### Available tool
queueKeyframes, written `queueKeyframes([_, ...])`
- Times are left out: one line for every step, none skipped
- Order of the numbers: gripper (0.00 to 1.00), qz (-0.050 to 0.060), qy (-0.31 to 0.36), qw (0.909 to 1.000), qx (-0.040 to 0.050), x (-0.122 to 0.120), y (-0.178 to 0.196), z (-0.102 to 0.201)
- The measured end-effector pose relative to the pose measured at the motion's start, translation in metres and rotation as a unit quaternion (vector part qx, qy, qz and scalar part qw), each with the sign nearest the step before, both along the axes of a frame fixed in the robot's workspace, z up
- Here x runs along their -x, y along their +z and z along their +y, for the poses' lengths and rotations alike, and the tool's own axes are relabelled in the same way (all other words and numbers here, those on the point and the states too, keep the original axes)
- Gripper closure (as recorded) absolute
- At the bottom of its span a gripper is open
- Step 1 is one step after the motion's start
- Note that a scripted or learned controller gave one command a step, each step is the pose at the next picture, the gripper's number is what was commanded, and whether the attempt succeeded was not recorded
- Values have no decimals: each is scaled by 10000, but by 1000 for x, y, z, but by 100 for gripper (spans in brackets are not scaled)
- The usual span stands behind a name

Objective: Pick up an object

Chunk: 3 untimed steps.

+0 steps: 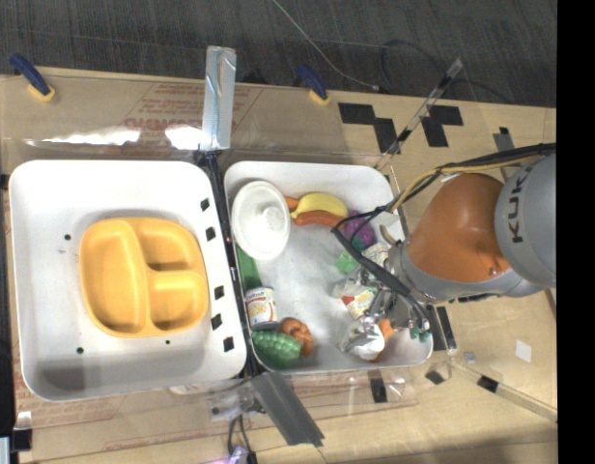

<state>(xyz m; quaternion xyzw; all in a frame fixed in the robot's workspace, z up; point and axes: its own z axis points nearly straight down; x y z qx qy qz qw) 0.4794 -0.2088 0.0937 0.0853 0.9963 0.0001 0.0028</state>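
You have two white bins side by side on the tabletop (104,104), and they are very differently filled. The left bin (37,288) carries a yellow divided tray (143,274) sitting about in its middle, with bare white floor all around it, widest along the left wall and the lower edge. The right bin (307,177) is the crowded one. A white bowl (261,218) sits at its upper left, close to the wall shared with the left bin, and a yellow banana-like piece (320,204) lies just right of the bowl near the top rim. Down the left wall you see a small labelled can (262,307), with a green bumpy toy (278,348) below it at the lower rim and an orange piece (297,331) touching that toy. The clearest patch in this bin is the white floor in the centre, between the bowl, the can and the clutter at right. The arm (471,235) comes in from the right of the frame, over the bin's right wall, and its hand (382,307) is low in the lower right part of the bin, amid a heap of small items: a purple piece (355,228) above it, and a crumpled silvery object (363,341) just below it, near the lower rim. The hand is tangled visually with cables and clutter, so you cannot tell how it is set, nor whether anything sits between.
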Motion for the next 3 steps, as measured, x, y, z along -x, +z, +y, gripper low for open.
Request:
queueKeyframes([100,-19,44,10000,5,-3,11,2])
queueKeyframes([100,-15,-1418,9899,10,0,164,-3])
queueKeyframes([100,-3,-554,9985,6,-3,0,-1])
